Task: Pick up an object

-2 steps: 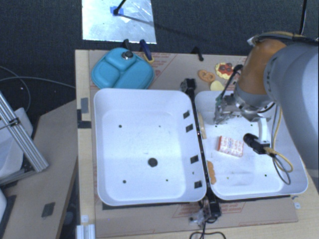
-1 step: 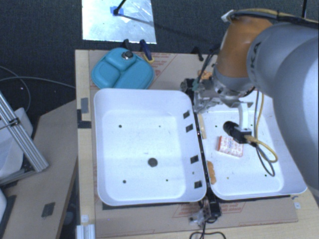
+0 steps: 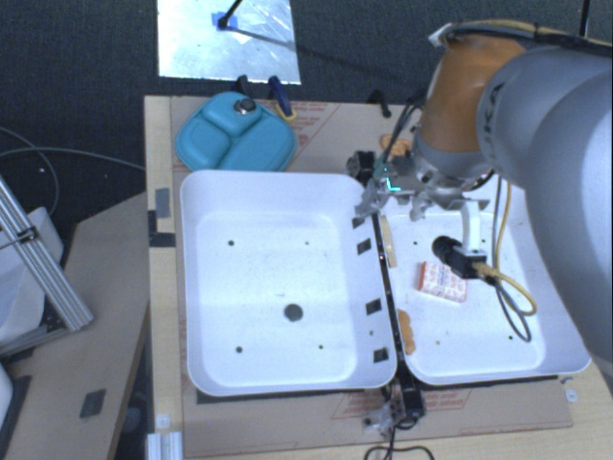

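Observation:
A small red and white box lies flat in the middle of the right bin. A small brown-orange piece rests against that bin's left wall, near the front. My gripper hangs over the back left corner of the right bin, close to the divide between the two bins. It is up and to the left of the box and apart from it. The grey arm and its orange band hide the bin's back right part.
The left bin has a dark round spot on its floor. Behind it on the bench sits a teal compartment tray with a blue clamp beside it. A shiny sheet lies further back.

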`<state>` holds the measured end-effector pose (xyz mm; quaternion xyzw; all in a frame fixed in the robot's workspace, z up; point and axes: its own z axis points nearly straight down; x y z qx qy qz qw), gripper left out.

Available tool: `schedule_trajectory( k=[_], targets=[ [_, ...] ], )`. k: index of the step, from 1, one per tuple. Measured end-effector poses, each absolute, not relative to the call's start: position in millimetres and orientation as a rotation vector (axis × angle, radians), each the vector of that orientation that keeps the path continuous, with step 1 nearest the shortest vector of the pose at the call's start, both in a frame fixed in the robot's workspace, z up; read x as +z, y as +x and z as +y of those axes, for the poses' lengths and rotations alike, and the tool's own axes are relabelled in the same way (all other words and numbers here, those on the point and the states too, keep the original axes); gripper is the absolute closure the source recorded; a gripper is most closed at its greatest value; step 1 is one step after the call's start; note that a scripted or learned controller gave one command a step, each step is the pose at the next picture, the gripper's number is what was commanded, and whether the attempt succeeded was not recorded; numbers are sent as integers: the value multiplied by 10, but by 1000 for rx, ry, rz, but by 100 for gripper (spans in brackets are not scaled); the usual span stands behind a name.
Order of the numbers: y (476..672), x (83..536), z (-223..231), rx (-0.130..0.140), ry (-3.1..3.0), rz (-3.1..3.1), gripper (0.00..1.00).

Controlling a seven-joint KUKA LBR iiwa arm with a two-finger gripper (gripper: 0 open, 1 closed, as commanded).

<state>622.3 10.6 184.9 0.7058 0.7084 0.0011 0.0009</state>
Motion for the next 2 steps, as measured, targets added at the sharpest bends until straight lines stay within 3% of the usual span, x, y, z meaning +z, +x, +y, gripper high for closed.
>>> schedule_trajectory(
  k=[1,2],
  targets=[
    [6677,2476,407,12,2209,2225,0],
    [6444,1816,951,-1,2215,2231,0]
  ],
)
